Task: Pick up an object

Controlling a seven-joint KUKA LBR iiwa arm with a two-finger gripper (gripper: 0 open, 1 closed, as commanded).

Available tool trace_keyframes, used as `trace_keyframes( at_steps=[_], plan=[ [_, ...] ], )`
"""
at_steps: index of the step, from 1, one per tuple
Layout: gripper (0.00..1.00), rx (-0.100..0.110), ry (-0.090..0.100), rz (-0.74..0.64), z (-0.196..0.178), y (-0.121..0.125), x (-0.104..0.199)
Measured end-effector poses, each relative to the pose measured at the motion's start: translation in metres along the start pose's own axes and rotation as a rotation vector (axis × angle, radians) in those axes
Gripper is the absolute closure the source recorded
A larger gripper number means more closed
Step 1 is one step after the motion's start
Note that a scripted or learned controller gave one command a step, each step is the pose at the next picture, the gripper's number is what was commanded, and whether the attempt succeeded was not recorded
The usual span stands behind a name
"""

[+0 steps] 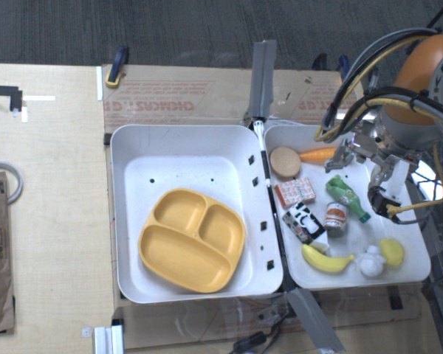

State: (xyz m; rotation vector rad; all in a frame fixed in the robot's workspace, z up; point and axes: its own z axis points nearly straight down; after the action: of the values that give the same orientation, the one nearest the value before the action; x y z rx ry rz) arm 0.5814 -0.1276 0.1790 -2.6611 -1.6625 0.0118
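The right bin (421,268) holds several small objects: a round tan disc (286,162), an orange carrot (317,154), a green bottle (347,196), a pink patterned box (295,192), a black and white item (304,222), a small can (336,217), a banana (326,259), a lemon (391,251) and a white lump (371,262). My gripper (387,175) hangs over the bin's right part, just right of the green bottle and above the lemon. Nothing shows in its grasp.
The left bin (125,198) holds a yellow divided plate (192,239). A grey divider bar (263,80) runs between the bins at the back. The arm's cables (354,80) loop over the right bin's far corner. Cardboard (177,94) lies behind the bins.
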Motion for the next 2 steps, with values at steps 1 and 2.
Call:
trace_keyframes(
  at_steps=[1,2],
  plan=[
    [0.0,0.0,0.001,0.46,0.0909,0.0301,-0.0155],
    [1.0,0.005,-0.005,0.456,0.0857,0.0295,-0.0158]
  ],
)
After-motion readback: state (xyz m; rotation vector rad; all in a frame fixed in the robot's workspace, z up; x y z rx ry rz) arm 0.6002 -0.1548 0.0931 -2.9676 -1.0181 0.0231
